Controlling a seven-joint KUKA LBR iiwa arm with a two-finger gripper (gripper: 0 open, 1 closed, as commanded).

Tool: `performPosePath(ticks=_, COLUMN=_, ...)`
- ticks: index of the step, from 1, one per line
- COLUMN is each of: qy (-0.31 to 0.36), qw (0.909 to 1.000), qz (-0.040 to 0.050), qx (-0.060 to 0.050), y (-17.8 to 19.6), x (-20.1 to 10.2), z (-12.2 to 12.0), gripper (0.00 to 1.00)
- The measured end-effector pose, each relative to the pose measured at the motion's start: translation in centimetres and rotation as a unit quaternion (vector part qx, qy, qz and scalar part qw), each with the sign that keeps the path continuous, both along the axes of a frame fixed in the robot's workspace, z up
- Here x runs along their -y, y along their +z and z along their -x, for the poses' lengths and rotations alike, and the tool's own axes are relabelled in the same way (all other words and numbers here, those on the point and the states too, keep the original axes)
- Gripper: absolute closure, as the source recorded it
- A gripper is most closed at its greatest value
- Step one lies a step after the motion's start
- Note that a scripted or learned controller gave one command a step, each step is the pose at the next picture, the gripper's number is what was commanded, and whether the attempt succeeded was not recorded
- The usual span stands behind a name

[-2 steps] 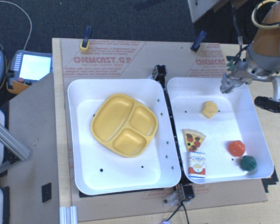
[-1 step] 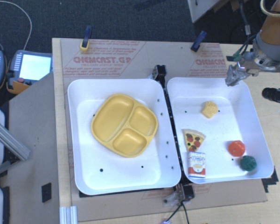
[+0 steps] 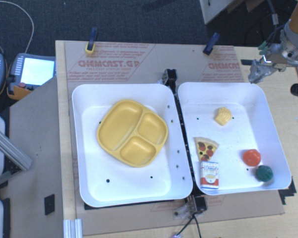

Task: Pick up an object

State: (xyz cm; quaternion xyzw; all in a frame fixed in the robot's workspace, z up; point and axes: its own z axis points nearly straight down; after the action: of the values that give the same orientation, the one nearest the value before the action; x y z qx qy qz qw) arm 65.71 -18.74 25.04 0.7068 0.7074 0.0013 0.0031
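the gripper (image 3: 258,72) hangs above the far right corner of the right bin (image 3: 268,108), outside its rim, with nothing between its fingers; how far they are parted cannot be told from here. the right bin holds five things: a pale yellow lumpy toy (image 3: 223,116) toward the far middle, a pizza slice toy (image 3: 206,148) near the left wall, a small red-and-white packet (image 3: 210,175) just below the slice at the near left corner, a red tomato-like ball (image 3: 252,157) toward the right wall, and a dark green ball (image 3: 263,173) just beside it at the near right corner. the left bin (image 3: 89,177) carries a yellow three-compartment plate (image 3: 132,132) in its middle. two blue clamps (image 3: 91,38) pin the board at its far edge.
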Motion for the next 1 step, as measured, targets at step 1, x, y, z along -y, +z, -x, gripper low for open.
performPosePath(ticks=1, qy=0.002, qw=1.0, qz=-0.0021, qx=-0.004, y=-0.82, x=-5.76, z=1.68, gripper=1.0)
